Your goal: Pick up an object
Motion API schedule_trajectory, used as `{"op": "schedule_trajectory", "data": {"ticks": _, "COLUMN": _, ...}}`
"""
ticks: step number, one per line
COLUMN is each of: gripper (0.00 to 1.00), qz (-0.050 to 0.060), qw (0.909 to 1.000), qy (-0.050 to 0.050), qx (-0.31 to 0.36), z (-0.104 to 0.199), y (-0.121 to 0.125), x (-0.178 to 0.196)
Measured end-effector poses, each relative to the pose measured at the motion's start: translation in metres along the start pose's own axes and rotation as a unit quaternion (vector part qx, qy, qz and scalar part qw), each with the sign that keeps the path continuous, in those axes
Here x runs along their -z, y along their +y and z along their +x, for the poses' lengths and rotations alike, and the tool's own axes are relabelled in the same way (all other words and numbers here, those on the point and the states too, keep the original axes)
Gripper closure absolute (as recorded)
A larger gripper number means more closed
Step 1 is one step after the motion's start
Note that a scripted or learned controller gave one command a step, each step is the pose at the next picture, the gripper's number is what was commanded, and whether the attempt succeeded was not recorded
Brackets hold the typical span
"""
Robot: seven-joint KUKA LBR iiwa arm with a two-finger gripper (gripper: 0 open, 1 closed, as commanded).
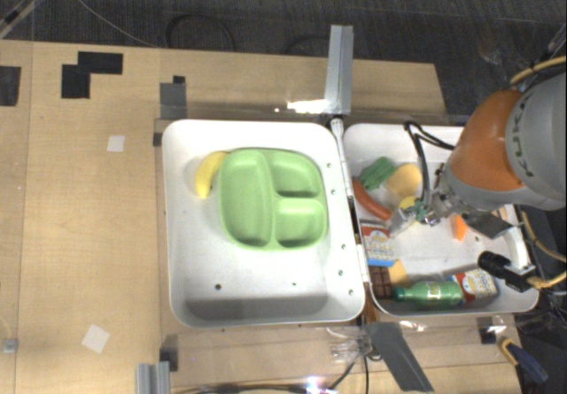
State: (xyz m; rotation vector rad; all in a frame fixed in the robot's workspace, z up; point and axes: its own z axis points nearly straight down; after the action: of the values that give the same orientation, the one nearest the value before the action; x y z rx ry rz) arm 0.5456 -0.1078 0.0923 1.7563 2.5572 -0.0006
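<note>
The tool (423, 209) hangs low in the right shallow white bin (496, 304); whether it is apart or together cannot be told. Just left of it lie a yellow rounded fruit (406, 178), a green block (376, 173) and a red sausage-shaped toy (368, 197). Nearer lies a green bottle (430, 294). In the left white bin (186, 242) sit a green divided plastic tray (270, 197) and a yellow banana (207, 174).
</note>
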Motion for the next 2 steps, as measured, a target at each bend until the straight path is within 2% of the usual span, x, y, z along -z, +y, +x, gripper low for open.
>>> {"op": "schedule_trajectory", "data": {"ticks": 1, "gripper": 0.00, "qz": 0.006, "qw": 0.9936, "qy": 0.010, "qx": -0.112, "z": 0.0041, "y": 0.0297, "x": -0.0036}}
{"op": "schedule_trajectory", "data": {"ticks": 2, "gripper": 1.00, "qz": 0.004, "qw": 0.9943, "qy": 0.008, "qx": -0.107, "z": 0.0039, "y": 0.0330, "x": 0.0056}}
